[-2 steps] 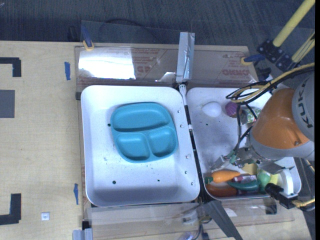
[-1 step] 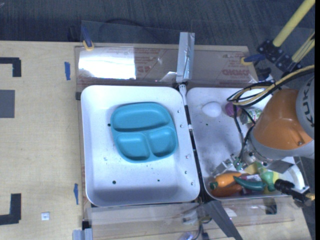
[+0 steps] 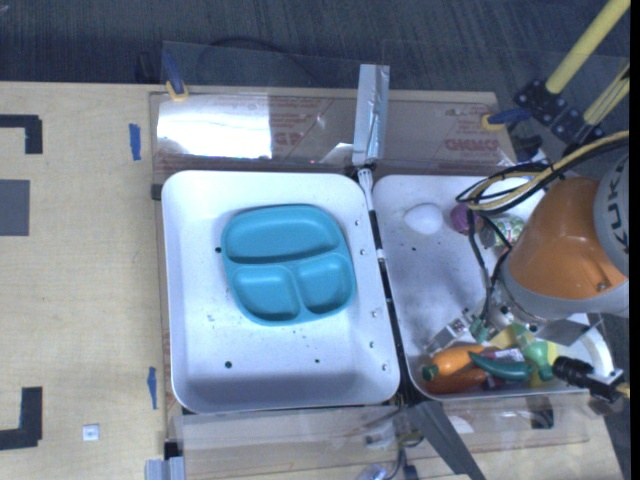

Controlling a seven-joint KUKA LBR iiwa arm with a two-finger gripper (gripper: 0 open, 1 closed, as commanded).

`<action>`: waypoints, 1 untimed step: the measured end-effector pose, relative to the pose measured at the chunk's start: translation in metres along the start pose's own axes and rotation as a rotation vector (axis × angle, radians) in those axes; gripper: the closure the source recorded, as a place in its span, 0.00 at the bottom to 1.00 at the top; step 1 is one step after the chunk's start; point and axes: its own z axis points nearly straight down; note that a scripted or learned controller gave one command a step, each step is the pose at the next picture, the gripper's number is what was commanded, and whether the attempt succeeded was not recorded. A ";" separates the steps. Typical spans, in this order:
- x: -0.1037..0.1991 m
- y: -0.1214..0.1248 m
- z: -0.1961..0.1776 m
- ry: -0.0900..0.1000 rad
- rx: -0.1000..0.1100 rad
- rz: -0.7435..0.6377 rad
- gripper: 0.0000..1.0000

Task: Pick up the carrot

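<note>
So the carrot (image 3: 456,361) is lying at about 6 o'clock in the right bin (image 3: 420,278), near the front wall, with a green thing (image 3: 500,366) touching its 3 o'clock end. The pincer (image 3: 487,328) hangs just above it at roughly 1 o'clock; can't tell how it's set, the arm (image 3: 560,248) blocks it. A white egg (image 3: 423,218) sits at 11 o'clock. The left bin (image 3: 190,268) holds a blue tray (image 3: 288,263).
</note>
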 end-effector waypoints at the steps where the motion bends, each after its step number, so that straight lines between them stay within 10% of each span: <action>1: -0.002 -0.002 0.000 -0.001 0.000 0.176 0.00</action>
